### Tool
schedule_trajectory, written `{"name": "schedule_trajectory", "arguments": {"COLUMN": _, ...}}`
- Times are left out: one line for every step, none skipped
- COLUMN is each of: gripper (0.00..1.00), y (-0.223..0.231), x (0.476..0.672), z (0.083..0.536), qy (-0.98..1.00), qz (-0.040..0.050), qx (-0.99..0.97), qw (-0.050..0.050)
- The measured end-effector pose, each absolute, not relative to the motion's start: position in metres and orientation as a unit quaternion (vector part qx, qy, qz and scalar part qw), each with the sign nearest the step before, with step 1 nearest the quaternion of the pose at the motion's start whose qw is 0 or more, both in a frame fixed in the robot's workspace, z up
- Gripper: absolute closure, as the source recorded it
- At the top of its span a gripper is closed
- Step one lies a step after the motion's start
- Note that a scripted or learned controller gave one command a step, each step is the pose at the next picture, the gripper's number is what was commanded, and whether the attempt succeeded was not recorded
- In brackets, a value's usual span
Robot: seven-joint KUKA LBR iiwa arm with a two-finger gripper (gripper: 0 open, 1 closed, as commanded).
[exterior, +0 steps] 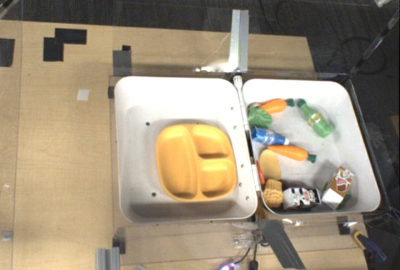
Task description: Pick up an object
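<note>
Right bin (359,137): the carrot (289,153), green bottle (314,119), corn (272,192) and cartons (302,197) are all lying loose inside, so nothing is being lifted and the whole pick is remaining.
Left bin (131,137): a yellow plate (195,160) is sitting centred.
Jaws and arm pose: I am finding I cannot tell.
</note>
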State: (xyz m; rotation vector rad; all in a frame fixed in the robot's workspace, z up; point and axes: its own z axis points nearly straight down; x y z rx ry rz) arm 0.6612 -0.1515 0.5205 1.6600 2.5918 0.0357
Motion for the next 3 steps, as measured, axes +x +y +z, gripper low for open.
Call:
{"name": "schedule_trajectory", "arguments": {"gripper": 1.0, "y": -0.15, "x": 0.662, "z": 0.534, "qy": 0.843, "qz": 0.0131, "qx": 0.536, "qw": 0.036}}
{"name": "schedule_trajectory", "arguments": {"gripper": 1.0, "y": -0.148, "x": 0.663, "z": 0.548, "qy": 0.845, "qz": 0.0147, "qx": 0.534, "qw": 0.041}}
{"name": "schedule_trajectory", "arguments": {"gripper": 1.0, "y": -0.146, "x": 0.664, "z": 0.562, "qy": 0.846, "qz": 0.0163, "qx": 0.531, "qw": 0.046}}
